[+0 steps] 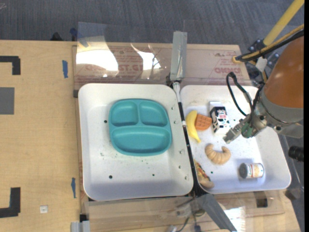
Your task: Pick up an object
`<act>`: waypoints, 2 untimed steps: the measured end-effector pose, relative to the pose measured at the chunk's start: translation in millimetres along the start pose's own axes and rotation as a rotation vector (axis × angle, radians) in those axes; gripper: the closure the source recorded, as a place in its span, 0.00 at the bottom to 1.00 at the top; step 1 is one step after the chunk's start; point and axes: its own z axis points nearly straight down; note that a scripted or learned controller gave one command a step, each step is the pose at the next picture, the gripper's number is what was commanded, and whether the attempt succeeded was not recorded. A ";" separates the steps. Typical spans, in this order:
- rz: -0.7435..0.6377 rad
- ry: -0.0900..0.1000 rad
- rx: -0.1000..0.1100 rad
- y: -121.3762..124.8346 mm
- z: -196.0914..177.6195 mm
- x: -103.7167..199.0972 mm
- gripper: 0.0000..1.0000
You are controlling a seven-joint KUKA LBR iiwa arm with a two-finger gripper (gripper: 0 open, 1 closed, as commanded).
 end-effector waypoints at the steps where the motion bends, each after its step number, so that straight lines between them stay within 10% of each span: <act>1: 0.619 0.005 0.012 20.4 41.4 23.8 1.00; 2: 1.046 0.003 0.014 30.2 67.1 52.8 1.00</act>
